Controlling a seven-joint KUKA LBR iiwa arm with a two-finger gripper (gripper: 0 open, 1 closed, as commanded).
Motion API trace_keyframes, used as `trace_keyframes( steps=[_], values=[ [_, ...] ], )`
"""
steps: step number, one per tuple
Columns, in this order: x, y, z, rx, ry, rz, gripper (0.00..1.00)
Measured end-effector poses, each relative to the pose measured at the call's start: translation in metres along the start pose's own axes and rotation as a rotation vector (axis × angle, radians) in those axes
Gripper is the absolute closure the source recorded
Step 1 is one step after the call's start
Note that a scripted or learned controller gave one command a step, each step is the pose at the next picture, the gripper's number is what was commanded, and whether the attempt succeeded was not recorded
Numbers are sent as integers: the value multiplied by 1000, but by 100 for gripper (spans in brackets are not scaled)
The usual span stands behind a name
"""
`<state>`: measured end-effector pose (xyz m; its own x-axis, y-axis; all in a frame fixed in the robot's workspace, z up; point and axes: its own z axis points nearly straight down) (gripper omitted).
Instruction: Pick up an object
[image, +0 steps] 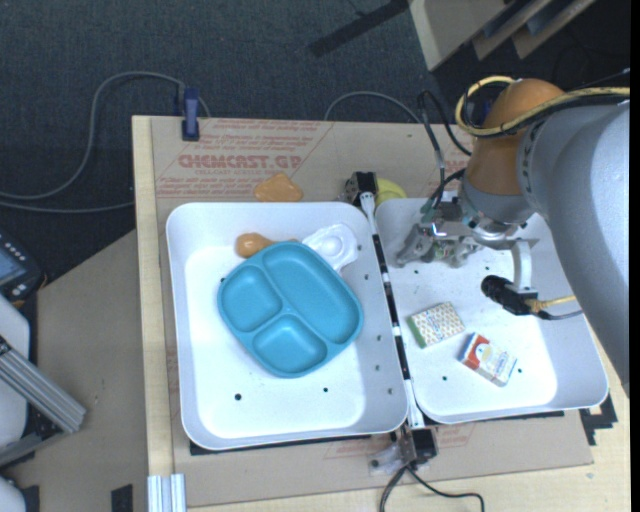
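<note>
Hovering low over the right bin (560, 395) near its far-left corner, the gripper (437, 243) shows nothing between its fingers; open or closed, I cannot tell. A patterned packet (437, 324) and a small carton (488, 359) lie nearer in that bin, while a blue divided tray (289, 307) fills the left bin (200, 400).

The blue divided plate (289, 307) hides part of an orange object (252, 243) and a white piece (332, 243) near the left bin's (200, 400) far edge. The arm (590, 200) runs off the picture's right edge. The gripper (440, 245) is blurred, perhaps by motion.
</note>
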<state>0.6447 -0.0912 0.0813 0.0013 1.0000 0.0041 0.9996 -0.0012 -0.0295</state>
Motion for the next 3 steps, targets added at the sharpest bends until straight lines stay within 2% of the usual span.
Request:
trace_keyframes(
  steps=[1,2,3],
  values=[
    [-16,21,-3,-25,-6,2,0],
    [-13,22,-16,-32,-6,-4,100],
    [60,-45,-108,-34,0,-9,100]
  ],
)
